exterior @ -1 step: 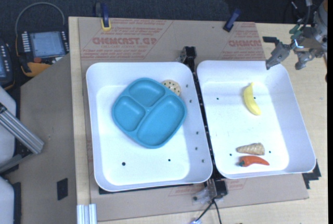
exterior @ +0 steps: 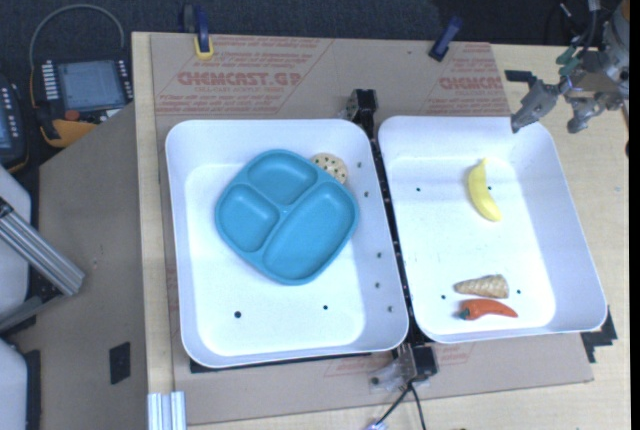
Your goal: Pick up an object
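Note:
A yellow banana lies in the upper middle of the right bin. Near that bin's front edge rest a beige cone-shaped piece and, just below it, a red-orange chili pepper. My gripper hangs at the top right, above the right bin's far corner. Its two fingers are spread apart with nothing between them. It stands well up and to the right of the banana.
The left bin holds a blue divided plate with a round cookie tucked at its upper right edge. A black clamp sits between the bins at the back. A handheld controller lies off the bench at the left.

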Robot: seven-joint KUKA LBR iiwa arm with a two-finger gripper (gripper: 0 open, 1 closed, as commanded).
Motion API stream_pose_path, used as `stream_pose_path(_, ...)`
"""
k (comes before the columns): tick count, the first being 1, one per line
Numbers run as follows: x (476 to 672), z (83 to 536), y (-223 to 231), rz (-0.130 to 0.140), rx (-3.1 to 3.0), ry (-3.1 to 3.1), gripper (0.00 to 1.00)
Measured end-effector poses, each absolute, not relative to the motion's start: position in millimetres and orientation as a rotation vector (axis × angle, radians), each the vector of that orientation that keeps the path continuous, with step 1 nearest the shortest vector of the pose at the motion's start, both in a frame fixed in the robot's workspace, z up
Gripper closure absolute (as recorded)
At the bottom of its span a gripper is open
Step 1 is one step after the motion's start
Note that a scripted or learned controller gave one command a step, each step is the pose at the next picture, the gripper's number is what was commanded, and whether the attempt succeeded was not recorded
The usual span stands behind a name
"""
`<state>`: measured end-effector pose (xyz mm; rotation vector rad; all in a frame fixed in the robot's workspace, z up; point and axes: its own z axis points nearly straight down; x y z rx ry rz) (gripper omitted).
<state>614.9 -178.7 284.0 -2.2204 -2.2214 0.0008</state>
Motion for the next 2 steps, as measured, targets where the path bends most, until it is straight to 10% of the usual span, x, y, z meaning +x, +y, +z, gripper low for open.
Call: stream_pose_path(2,629.7,177.3,-181.8,0.006,-2.217,-2.218,0.0)
